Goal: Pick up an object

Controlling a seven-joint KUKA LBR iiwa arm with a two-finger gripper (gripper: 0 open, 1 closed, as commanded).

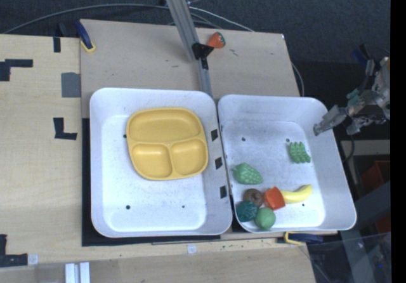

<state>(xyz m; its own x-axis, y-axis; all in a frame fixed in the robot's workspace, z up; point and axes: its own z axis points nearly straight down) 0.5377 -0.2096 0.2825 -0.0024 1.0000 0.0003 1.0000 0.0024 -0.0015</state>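
Gripper (333, 120) sits at the right bin's (266, 105) upper right rim, just outside the floor, arm reaching in from the right. Finger state: can't tell, too small and blurred. Nothing visible between them.

Candidates all lie left and toward the near edge from the gripper:
- green block (299, 152), nearest, alone on bare floor, long axis roughly along the bin's depth. Best pick, in my view.
- grapes (247, 174), mid-bin, further left, also free on most sides.
- cluster at the near edge: banana (297, 195) with long axis across the bin, touching orange piece (275, 198); brown ring (254, 197), teal lump (247, 211) and green ball (265, 218) packed together. Crowded, likely bad grasp.

Left bin holds yellow tray (168, 142), well apart from the gripper.

Next move probably calls for a short shift left and down over the block, closing across its short side.
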